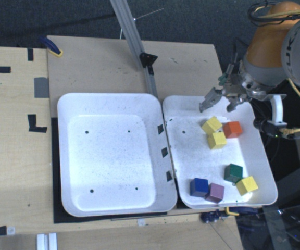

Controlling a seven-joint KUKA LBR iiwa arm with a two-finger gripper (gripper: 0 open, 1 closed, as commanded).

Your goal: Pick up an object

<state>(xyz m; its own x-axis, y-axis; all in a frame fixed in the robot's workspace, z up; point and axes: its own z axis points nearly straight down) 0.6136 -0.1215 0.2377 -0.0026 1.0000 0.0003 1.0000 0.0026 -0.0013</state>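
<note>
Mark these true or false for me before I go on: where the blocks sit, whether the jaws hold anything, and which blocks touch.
1. All the blocks lie in the right bin. True.
2. The gripper holds the orange block. False: nothing is between its open jaws, and the block lies in the bin.
3. The blue block and purple block sit side by side. True.
4. The green block lies in the left bin. False: it is in the right bin.

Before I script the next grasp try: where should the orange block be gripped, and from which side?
Take the orange block from above, across its near and far faces. A yellow block crowds its left; the other sides look free. The end effector hangs open just beyond.
</note>
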